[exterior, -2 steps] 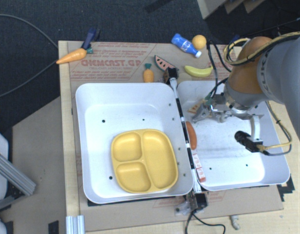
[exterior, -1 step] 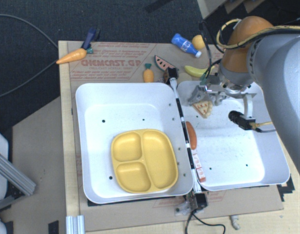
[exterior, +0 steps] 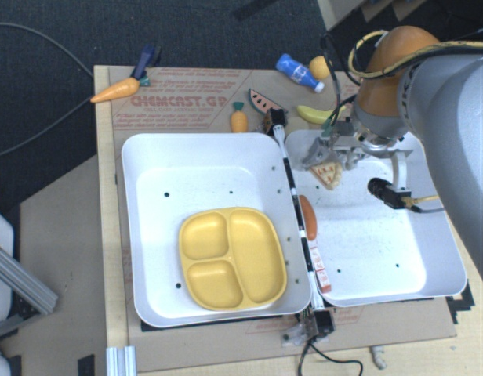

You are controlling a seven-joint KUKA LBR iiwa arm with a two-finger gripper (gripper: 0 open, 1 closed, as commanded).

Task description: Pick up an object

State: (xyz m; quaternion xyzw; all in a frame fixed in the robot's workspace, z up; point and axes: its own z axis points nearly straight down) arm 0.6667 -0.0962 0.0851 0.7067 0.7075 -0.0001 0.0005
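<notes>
My gripper (exterior: 332, 152) hangs low over the far left corner of the right bin (exterior: 398, 272). Directly beneath its tip, on the bin floor, lies a tan wedge-shaped toy sandwich (exterior: 328, 175), partly covered by the gripper. A red-orange toy sausage (exterior: 306, 216) rests along the right bin's left wall. The left bin (exterior: 147, 210) holds a yellow divided plate (exterior: 232, 257).
Behind the bins on the board lie a carrot (exterior: 116, 91), a watermelon slice (exterior: 261, 100), a small orange toy (exterior: 239, 121), a blue bottle (exterior: 298, 72), a lemon (exterior: 321, 67) and a banana (exterior: 314, 115). The grey arm (exterior: 453, 131) covers the right bin's far right part.
</notes>
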